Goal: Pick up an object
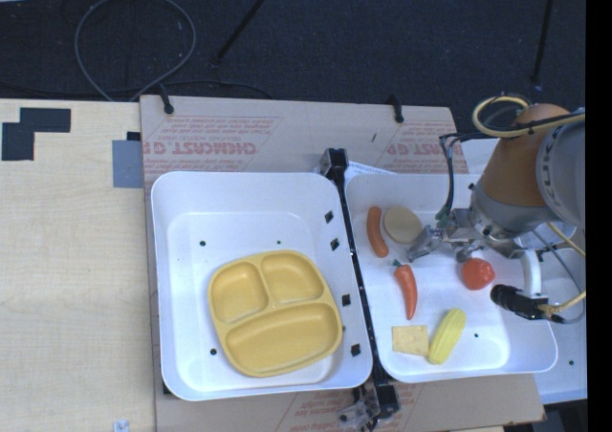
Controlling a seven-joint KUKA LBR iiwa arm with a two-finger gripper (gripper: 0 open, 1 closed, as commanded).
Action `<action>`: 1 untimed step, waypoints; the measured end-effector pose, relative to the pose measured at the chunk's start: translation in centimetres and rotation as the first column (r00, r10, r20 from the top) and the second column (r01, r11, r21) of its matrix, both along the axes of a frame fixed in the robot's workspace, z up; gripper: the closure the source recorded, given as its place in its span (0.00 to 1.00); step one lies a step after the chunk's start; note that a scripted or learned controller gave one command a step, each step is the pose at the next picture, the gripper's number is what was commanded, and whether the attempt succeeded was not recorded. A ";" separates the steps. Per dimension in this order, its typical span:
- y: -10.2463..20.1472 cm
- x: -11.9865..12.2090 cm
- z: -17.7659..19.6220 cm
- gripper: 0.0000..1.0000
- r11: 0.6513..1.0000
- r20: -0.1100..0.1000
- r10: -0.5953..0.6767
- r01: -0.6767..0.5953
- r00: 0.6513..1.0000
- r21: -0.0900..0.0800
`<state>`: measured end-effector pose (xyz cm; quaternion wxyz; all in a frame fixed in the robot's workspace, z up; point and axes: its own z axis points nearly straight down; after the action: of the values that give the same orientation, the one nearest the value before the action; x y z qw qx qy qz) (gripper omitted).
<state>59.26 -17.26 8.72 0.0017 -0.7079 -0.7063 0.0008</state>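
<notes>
Nothing has been picked up yet: the claw sits low in the right bin, right of centre in the frame, with its fingers spread and nothing between them. Just beside it lie a beige disc, a sausage, a carrot and a tomato; corn and a cracker lie lower down. Closing on one item and lifting it is still to do.

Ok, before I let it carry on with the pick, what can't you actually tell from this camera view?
- End effector: too small and cluttered to read its state or whether it touches anything.
- Tan round piece: its right edge sits by the end effector; contact unclear.
- Arm: cut off by the view's right side.
- Right bin: its far right wall is hidden under the arm and cables.
- Tomato: the side under the wrist is shaded.
</notes>
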 end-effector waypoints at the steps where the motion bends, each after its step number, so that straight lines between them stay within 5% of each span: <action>1: -0.1 0.0 1.0 1.00 1.000 -0.001 -0.002 0.002 1.000 0.000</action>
<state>59.26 -17.32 9.75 0.0020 -0.7085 -0.7057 0.0009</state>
